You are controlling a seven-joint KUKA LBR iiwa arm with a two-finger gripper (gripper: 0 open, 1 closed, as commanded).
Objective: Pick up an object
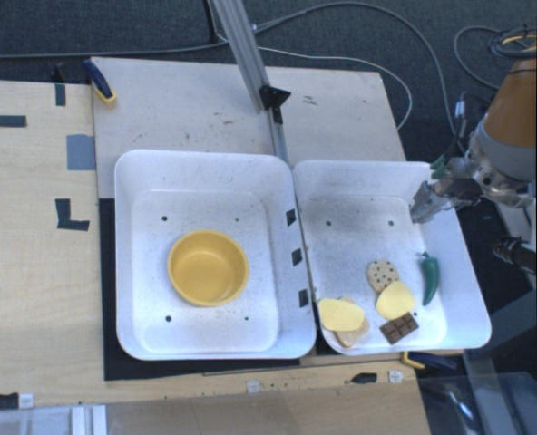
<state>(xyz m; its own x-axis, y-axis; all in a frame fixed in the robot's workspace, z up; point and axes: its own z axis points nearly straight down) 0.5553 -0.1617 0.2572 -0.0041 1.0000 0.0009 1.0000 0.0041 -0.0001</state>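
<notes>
the grey arm with its orange band comes in from the right edge of the frame, and its gripper [429, 203] sits over the upper right rim of the right shallow white bin [341, 181]. whether the fingers are open or closed cannot be told at this angle, and nothing shows between them.

the things to pick lie in the lower right part of that bin, well below the gripper. a green chilli-shaped toy [429, 276] lies nearest the right wall. left of it is a round tan cookie with dark chips [380, 273], and just below that a yellow oval slice [395, 300] touches a brown chocolate bar piece [399, 327]. further left, by the bin's lower left corner, a second yellow oval slice [341, 314] rests on a pale bread-like piece [349, 337].

the left shallow white bin [146, 179] holds a round yellow plastic bowl [208, 267], upright, near its middle. both bins stand on the light wooden table [33, 243], and a grey metal rail [241, 39] slants down from the top of the frame to the gap between them.
</notes>
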